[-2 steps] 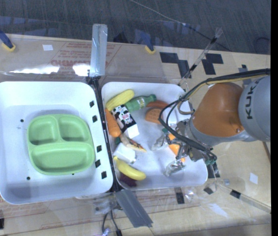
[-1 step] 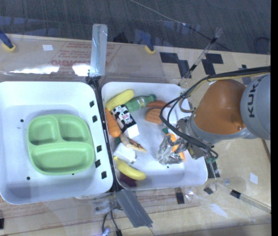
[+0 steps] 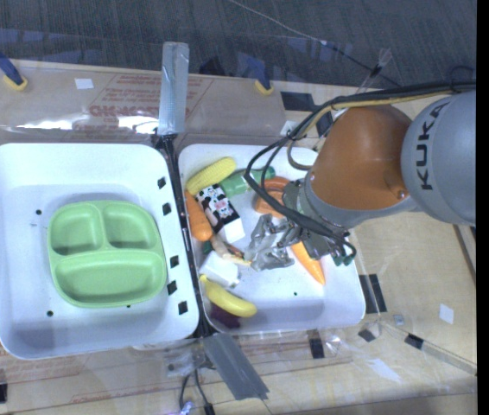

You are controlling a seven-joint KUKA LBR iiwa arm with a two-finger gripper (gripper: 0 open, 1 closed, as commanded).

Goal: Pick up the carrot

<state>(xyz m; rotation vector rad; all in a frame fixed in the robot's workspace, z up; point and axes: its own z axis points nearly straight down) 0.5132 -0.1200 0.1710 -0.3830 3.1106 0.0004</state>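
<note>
Even overhead light is illuminating both bins, and the white walls of the left bin [image 3: 3,232] are reading bright without clipping. Glare is showing on the clear film [image 3: 106,119] along the far edge of the surface [image 3: 417,258]. The arm [image 3: 361,158] is casting a soft shadow into the right bin [image 3: 314,296]. Fine detail is rendering softly, and the dark background at the top is appearing dim and grainy.
</note>
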